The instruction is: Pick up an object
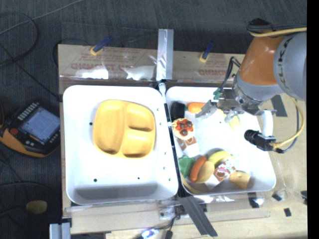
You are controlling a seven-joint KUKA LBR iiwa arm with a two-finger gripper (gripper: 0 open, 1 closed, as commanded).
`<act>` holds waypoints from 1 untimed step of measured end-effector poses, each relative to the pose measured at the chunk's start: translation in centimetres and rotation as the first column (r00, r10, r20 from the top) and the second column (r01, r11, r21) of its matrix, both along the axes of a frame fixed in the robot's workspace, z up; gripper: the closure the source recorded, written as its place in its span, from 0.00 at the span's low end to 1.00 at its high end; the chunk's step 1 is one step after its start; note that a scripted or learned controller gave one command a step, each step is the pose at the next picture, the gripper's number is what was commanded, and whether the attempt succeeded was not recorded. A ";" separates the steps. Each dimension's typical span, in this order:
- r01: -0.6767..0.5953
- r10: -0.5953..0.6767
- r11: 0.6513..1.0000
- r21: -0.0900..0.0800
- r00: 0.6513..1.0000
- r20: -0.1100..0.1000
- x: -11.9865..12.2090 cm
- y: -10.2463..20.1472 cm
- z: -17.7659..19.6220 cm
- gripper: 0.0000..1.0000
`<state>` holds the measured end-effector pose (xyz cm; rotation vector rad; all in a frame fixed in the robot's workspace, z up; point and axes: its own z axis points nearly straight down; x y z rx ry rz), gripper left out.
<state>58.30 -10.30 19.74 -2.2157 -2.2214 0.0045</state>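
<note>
Hanging over the far part of the right bin (269, 180), the pincer (219, 108) sits at the end of the grey arm (294, 63) with its orange band; whether it is apart or together I cannot tell, and nothing is seen clamped in it. Around it lie the candidates for picking — an orange piece (196, 106) and a dark block (176, 109) near the far-left corner, a printed carton (186, 132) with red fruit on its face just beside the dividing wall, and a small pale-yellow bit (234, 123) close under the wrist. Crowded at the near edge are a green leafy piece (185, 165), a carrot-like orange shape (198, 169), a smooth yellow banana (219, 157), a small printed packet (224, 171) and a tan, potato-like lump (240, 179), touching one another. The left bin (79, 183) holds a glossy yellow divided tray (123, 128) with rounded corners. A handheld controller (32, 129) lies on the dark carpeted floor, well apart from the tabletop (79, 59).
</note>
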 end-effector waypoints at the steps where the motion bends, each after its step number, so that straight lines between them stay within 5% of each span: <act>1: 0.017 -0.017 1.000 -0.004 1.000 0.002 5.8 -0.9 -10.6 0.00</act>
